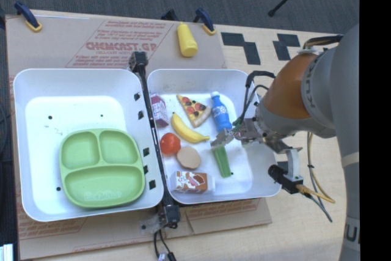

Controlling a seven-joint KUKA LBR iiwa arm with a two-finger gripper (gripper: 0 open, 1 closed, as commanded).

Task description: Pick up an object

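The right bin (241, 79) holds several toy foods: a pizza slice (194, 109), a blue bottle (220, 112), a banana (187, 130), a red tomato (170, 143), a tan round piece (189, 158), a green stick (222, 161), a small carton (191, 181) and a dark purple packet (159, 110). My gripper (223, 137) reaches in from the right and hangs low in this bin, just over the upper end of the green stick and below the blue bottle. Nothing is seen lifted.
The left bin (36, 88) bears a green divided plate (102, 168). A yellow bottle (187, 40) lies on the cardboard behind the bins. Blue clamps (28, 16) sit at the back edge. The arm's orange band (291, 90) overhangs the right bin's right wall.
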